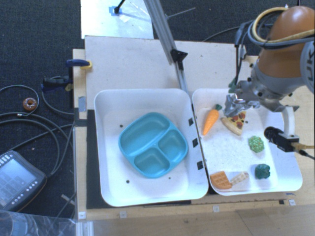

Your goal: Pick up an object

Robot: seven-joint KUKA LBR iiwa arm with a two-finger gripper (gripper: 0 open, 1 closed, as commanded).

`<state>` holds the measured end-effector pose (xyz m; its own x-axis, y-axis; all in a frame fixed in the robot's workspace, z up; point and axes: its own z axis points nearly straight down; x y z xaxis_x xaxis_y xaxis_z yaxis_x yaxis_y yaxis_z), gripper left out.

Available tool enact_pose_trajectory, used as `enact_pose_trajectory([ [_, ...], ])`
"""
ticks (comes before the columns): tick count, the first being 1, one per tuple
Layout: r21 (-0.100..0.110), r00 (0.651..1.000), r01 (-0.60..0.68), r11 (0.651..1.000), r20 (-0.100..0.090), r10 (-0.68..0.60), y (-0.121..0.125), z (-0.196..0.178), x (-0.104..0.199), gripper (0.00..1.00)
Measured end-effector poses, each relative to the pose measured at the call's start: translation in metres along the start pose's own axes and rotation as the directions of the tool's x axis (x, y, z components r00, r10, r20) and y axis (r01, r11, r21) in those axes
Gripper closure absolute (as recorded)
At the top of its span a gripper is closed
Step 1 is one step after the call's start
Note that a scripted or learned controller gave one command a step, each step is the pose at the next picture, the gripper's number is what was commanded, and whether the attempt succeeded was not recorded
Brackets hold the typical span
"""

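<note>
The pincer [235,107] hangs low over the right bin [295,181], seemingly poised above the pizza slice [235,123] just beneath it, carrot [210,120] beside; its grip is unclear.

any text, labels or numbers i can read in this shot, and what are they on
No text, brand or number can be read in this frame.
The teach pendant at lower left has a screen and keys, but any markings are too small and blurred to read.
The black tabs on the wall between the two white bins carry no legible marks.
The blue divided plate, toy carrot and pizza slice bear no lettering.
</note>
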<state>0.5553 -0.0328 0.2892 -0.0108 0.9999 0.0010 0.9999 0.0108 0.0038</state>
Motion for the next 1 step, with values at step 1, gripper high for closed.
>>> enact_pose_trajectory([
  [1,0.001,1.0,-0.001,1.0,0.0,0.001,0.0163,0.0065,0.0403,1.0],
])
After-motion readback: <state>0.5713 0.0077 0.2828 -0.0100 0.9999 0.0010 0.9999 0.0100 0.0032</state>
